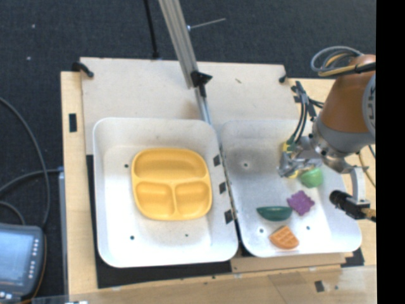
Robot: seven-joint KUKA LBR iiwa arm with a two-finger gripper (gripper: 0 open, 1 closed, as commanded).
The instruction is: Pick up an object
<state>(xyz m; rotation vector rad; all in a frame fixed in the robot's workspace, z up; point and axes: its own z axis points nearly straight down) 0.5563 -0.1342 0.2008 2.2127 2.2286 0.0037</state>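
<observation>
In the right bin (253,151) lie a light green ball-like object (312,178), a purple block (301,202), a dark green curved piece (274,213) and an orange waffle-shaped piece (284,237). My gripper (292,168) hangs low over the bin's right part, directly left of the light green object and touching or nearly touching it. Nothing shows between its fingers. A yellow sectioned plate (171,183) rests in the left bin (114,170).
A slanted aluminium pole (180,37) rises from the back of the bench between the bins. The arm's orange band (347,103) and its cables hang over the right bin's back right corner.
</observation>
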